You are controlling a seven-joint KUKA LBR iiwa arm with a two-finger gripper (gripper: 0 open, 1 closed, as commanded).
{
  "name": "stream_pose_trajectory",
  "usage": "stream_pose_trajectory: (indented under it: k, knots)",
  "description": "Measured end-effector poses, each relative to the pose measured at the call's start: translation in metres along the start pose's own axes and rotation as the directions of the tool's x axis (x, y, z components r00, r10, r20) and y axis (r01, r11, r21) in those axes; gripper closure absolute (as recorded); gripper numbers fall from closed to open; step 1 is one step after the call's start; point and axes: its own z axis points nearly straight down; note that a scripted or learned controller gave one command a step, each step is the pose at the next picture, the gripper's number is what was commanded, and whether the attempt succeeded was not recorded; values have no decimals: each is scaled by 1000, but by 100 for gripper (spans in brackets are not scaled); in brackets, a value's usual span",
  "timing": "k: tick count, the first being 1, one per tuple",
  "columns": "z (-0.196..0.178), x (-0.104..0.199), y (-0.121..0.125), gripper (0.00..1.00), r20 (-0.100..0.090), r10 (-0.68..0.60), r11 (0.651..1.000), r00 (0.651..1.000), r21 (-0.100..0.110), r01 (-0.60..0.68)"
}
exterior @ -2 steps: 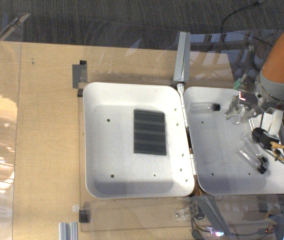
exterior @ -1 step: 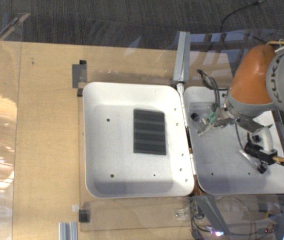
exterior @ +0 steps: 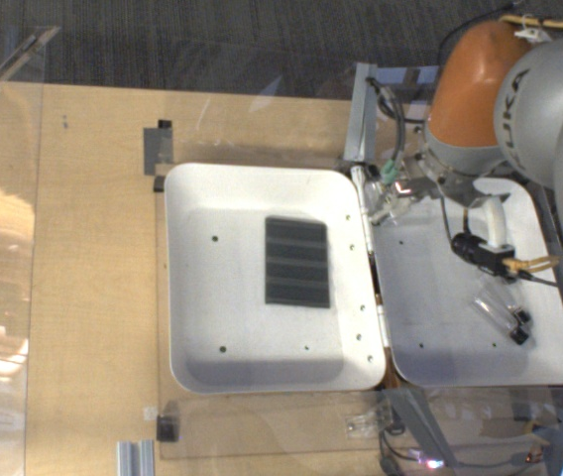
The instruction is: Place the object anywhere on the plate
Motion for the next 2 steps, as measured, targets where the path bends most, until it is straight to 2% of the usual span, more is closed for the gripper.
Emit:
stream_pose_trajectory:
  k: [1,2]
  knots:
    - [1,71,33,100,-1,253,968,968,2,-253]
    - [1,128,49,100,-1,296,955,955,2,-296]
